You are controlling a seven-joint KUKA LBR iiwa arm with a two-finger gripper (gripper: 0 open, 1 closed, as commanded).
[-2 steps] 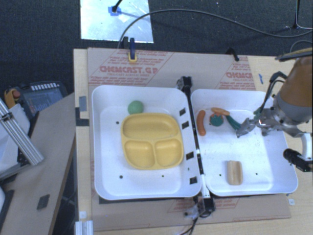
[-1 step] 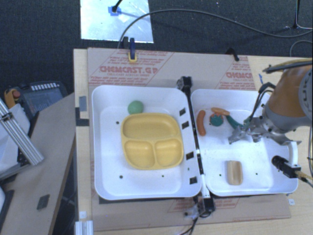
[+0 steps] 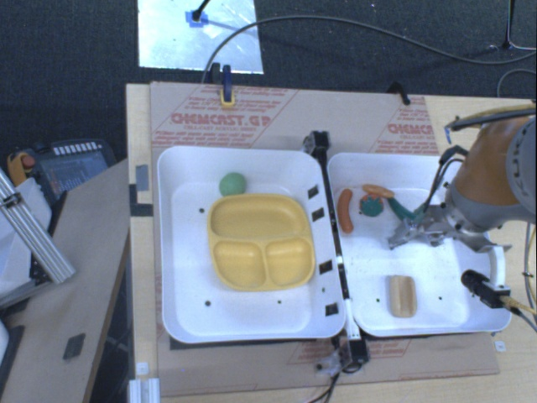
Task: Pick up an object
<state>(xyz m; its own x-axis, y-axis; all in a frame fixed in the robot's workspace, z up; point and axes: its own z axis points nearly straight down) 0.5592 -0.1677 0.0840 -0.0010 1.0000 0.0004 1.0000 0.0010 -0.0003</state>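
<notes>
The right bin (image 3: 436, 175) holds several small objects. An orange-red sausage (image 3: 345, 211) lies along its left wall. Beside it are an orange carrot (image 3: 377, 191) and a round teal piece (image 3: 372, 207), with a green piece (image 3: 402, 208) just to their right. A tan bread-like block (image 3: 402, 295) lies near the front. My gripper (image 3: 398, 238) is low over the middle of this bin, just below the green piece and above the tan block. The grey arm (image 3: 495, 175) comes in from the right.
The left bin (image 3: 180, 225) carries a yellow divided tray (image 3: 256, 240) and a green ball (image 3: 232, 183) behind it. A black divider (image 3: 329, 225) runs between the two bins. A black part (image 3: 482, 288) of the arm hangs over the right bin's front right corner.
</notes>
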